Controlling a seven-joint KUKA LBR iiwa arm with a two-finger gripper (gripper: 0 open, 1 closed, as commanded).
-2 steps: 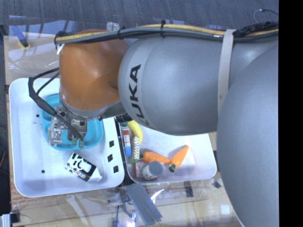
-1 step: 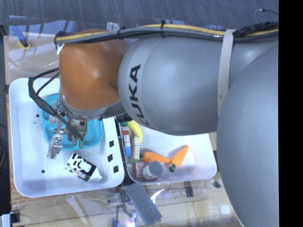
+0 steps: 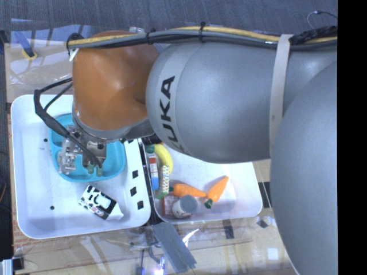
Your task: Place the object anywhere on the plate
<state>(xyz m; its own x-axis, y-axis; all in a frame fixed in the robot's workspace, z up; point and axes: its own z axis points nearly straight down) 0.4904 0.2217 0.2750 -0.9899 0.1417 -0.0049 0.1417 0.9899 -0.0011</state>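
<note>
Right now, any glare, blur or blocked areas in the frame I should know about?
Camera view: soft sheen on the grey arm, no blown highlights; the arm looms large and hides most of the right bin; the claw over the blue plate looks slightly soft; the bench front edge is dim.

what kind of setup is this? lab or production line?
Most likely a robotics lab bench for pick-and-place trials: a KUKA arm, two taped-down white bins, and toy food such as a carrot and banana, with a blue plate.
</note>
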